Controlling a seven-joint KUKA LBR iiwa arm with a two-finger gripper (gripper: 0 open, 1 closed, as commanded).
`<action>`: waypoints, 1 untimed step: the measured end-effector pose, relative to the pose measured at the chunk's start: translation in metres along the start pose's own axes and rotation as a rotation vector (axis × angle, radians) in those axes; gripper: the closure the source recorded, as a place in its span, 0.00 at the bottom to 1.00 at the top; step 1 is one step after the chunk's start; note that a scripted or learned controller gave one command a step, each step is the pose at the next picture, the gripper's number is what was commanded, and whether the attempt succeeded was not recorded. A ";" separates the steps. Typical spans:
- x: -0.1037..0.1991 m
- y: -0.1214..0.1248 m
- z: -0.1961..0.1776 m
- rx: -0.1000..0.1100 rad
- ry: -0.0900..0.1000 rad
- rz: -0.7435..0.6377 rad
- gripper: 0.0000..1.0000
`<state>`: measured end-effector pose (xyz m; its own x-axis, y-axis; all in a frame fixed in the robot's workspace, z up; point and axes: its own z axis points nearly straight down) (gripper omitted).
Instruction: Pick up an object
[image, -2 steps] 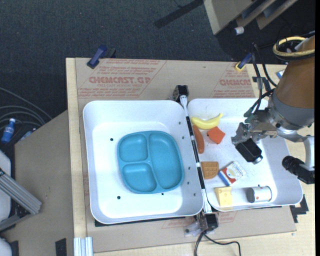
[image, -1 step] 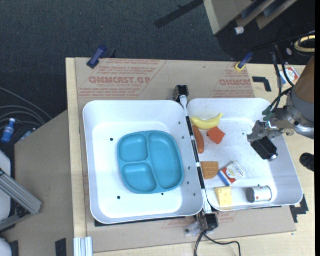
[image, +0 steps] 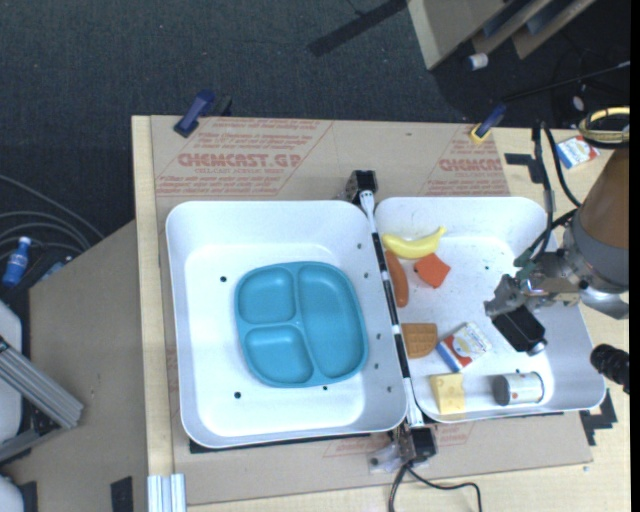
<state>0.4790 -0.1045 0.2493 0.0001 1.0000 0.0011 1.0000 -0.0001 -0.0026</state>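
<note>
Camera view, single frame. End effector (image: 508, 300) sits low over the right bin (image: 520, 222), toward that bin's 3 o'clock side, with the arm (image: 610, 225) entering from the right edge. Whether it is open or closed: cannot tell; the metal parts at the tip blur together. Nothing can be made out as gripped.

Objects in the right bin, working outward from the end effector:
- Black block (image: 521, 329), just beside the tip at its 5 o'clock, lying tilted.
- Small red-and-white packet (image: 465, 345), near, at 8 o'clock of the tip.
- White cylinder with a dark end (image: 517, 388), lying on its side near the bin's 5 o'clock rim.
- Yellow block (image: 448, 392), at the bin's 7 o'clock corner, just beside the cylinder's left.
- Brown square piece (image: 419, 339), against the left wall, above the yellow block.
- Orange-red block (image: 432, 271), at 10 o'clock of the tip, well apart from it.
- Orange elongated piece (image: 398, 281), carrot-like, along the left wall.
- Yellow banana (image: 413, 242), at the bin's 11 o'clock, touching or just above the orange piece's upper end.

Left bin (image: 200, 240) holds a blue three-compartment plate (image: 298, 323) near its centre. Both bins rest on the counter (image: 160, 300), a board with red lettering at its 12 o'clock edge.
</note>
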 end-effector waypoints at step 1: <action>0.073 0.000 -0.003 0.001 0.001 -0.001 1.00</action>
<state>0.4791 -0.0310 0.2520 -0.0011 1.0000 0.0016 1.0000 0.0011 -0.0034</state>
